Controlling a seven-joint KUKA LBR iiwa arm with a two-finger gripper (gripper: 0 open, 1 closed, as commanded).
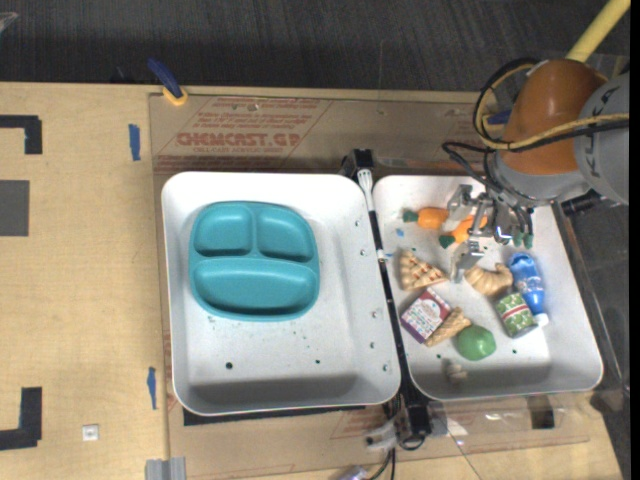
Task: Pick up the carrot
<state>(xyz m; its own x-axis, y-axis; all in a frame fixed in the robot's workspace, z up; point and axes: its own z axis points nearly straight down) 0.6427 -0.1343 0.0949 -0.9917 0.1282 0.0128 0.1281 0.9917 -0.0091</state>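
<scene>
In the right white bin [580, 363], a round green lime [476, 343] lies nearest. Behind it, the metal two-finger gripper [473, 230] hangs over the small orange carrot [436, 218]; whether its fingers are apart, I cannot tell.

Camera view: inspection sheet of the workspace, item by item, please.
Surface: tan bench bearing two white bins, left bin and right bin.
Job's things: carrot in the right bin's upper part, beside the pincer.
Clutter: teal divided plate in left bin; blue bottle, green can, green ball, red-white box, waffle pieces in right bin.
Grippers: pincer low over the right bin; finger state unclear.
Cables: black and yellow cables looped at the wrist.
Surroundings: dark carpet; blue tape marks.
</scene>
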